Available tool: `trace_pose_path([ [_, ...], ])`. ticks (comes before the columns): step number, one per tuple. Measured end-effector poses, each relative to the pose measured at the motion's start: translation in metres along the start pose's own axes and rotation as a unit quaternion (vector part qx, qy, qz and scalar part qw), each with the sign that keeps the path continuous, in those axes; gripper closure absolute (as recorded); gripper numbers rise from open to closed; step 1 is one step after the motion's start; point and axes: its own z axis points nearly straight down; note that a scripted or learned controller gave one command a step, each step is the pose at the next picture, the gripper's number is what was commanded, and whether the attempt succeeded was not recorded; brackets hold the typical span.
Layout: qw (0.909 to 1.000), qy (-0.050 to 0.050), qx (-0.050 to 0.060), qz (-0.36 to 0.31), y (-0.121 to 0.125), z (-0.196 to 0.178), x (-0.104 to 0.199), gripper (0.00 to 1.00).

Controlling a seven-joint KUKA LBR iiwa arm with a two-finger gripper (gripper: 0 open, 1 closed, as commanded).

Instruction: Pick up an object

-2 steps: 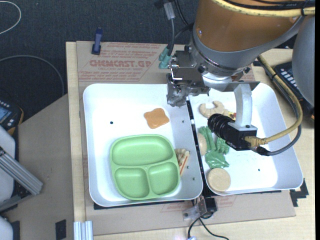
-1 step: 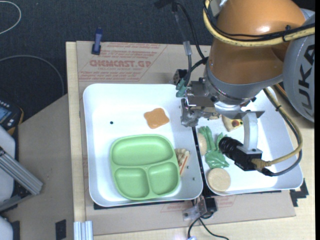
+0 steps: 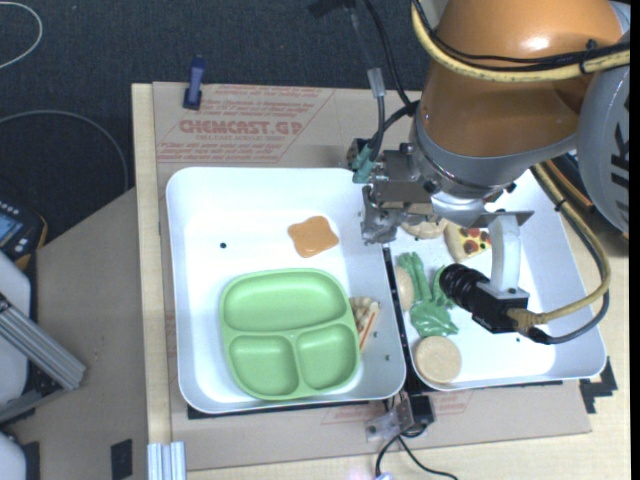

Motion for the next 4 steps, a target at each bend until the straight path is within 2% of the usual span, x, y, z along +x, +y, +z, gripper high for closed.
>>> trace_pose_path([
  [4,1.0000,0.000,-0.005,-0.001,0.002,-0.041,0.002,1.00],
])
